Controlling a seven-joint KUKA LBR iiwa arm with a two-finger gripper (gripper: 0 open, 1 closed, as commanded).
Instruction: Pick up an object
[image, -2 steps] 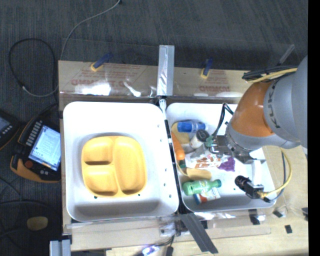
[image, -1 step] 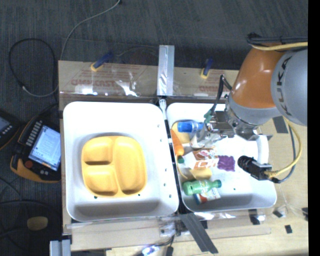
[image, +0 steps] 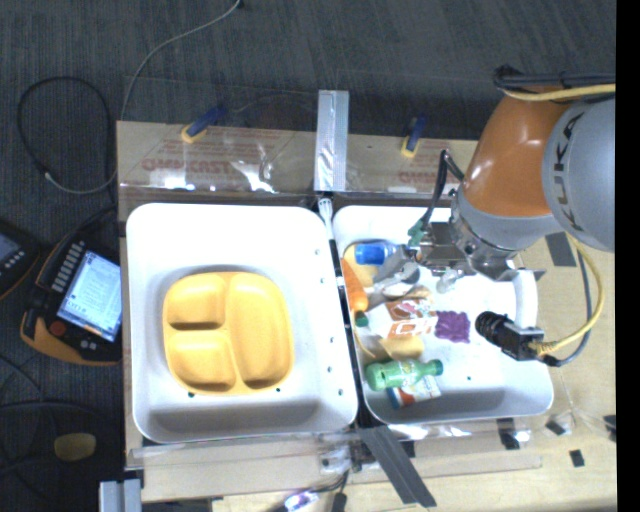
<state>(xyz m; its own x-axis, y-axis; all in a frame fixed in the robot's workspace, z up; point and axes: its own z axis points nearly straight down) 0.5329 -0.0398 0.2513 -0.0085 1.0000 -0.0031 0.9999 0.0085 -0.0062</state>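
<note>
Your gripper (image: 415, 262) hangs low over the right white bin (image: 530, 395), near the bench's back edge. I cannot tell how its jaws stand. Nothing is lifted; the green plastic bottle (image: 400, 374) lies in that bin.

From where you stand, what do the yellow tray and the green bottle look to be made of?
The yellow tray looks like moulded plastic: one even colour, rounded compartments, a soft sheen. The green bottle seems to be glossy, perhaps translucent plastic, with bright highlights along its side, though glass can't be ruled out.
</note>
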